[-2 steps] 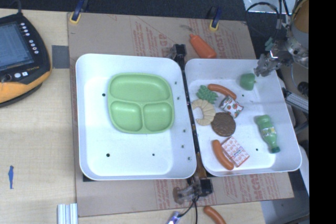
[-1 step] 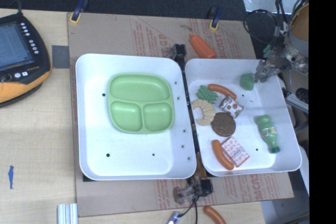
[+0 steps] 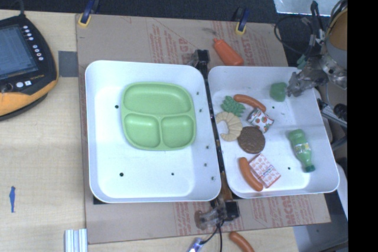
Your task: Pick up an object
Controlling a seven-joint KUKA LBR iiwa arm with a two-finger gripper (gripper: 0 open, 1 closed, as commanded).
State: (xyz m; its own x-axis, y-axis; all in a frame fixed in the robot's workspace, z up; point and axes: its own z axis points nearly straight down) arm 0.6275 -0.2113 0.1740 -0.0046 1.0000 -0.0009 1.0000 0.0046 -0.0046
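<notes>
looking at your hand (image 3: 297,84), you find the green block (image 3: 279,91) just to its left, touching or nearly; its opening you cannot tell.

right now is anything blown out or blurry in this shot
Camera view: even light, soft shadows; the white bins are bright but not blown out; small items such as the cookie are soft; the gripper is blurred against the right bin's rim.
</notes>
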